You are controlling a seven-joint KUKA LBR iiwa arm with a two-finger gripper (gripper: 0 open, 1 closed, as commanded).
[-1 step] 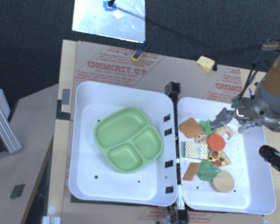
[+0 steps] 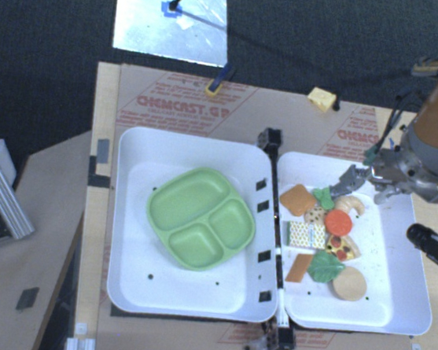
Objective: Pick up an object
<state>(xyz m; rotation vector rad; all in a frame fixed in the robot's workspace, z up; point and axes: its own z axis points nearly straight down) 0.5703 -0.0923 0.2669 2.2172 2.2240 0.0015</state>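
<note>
The right bin (image 2: pixel 406 264) holds a pile of toy food. In it are a brown bread piece (image 2: pixel 298 198), a green leafy piece (image 2: pixel 325 197), a red tomato (image 2: pixel 338 223), a pale croissant shape (image 2: pixel 351 204), a patterned cracker (image 2: pixel 307 235), a pizza slice (image 2: pixel 343 246), an orange-brown strip (image 2: pixel 299 267), a second green leaf (image 2: pixel 324 266) and a tan round piece (image 2: pixel 349 284). My gripper (image 2: pixel 366 187) hovers over the bin's far edge, just above the croissant shape and the leafy piece. It is open and holds nothing.
A green divided plate (image 2: pixel 200 218) lies in the left bin (image 2: pixel 137 160). A black-clipped divider (image 2: pixel 273 224) separates the bins. A yellow block (image 2: pixel 321 99) rests on the cardboard behind the right bin. A shiny metal sheet (image 2: pixel 174 14) lies at the far left.
</note>
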